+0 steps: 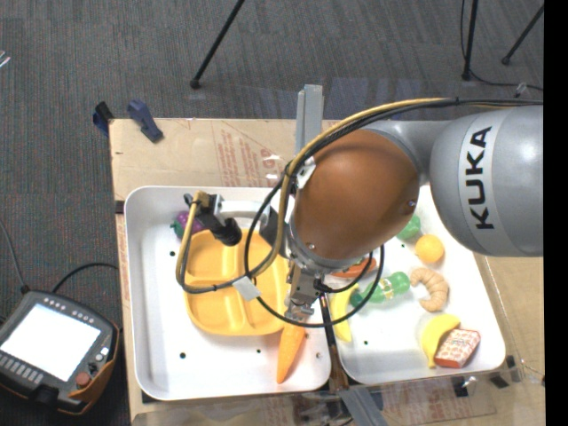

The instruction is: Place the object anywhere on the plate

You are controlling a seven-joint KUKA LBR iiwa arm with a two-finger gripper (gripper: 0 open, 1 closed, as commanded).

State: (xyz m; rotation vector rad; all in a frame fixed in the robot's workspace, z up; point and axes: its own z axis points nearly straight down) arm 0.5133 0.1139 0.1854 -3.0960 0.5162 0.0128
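Observation:
A yellow divided plate (213,284) lies in the left white bin (146,327). My gripper (298,312) hangs under the orange wrist band, over the plate's near right corner. An orange carrot (289,355) points down from the fingertips, its top end pinched between them. Its tip reaches the bin floor area just past the plate's front edge, near the wall between the two bins.
A purple and green item (182,224) sits at the left bin's back left. The right bin (390,362) holds an orange ball (429,249), green pieces (391,286), a tan curled item (433,288), a banana (438,333) and a red box (457,348).

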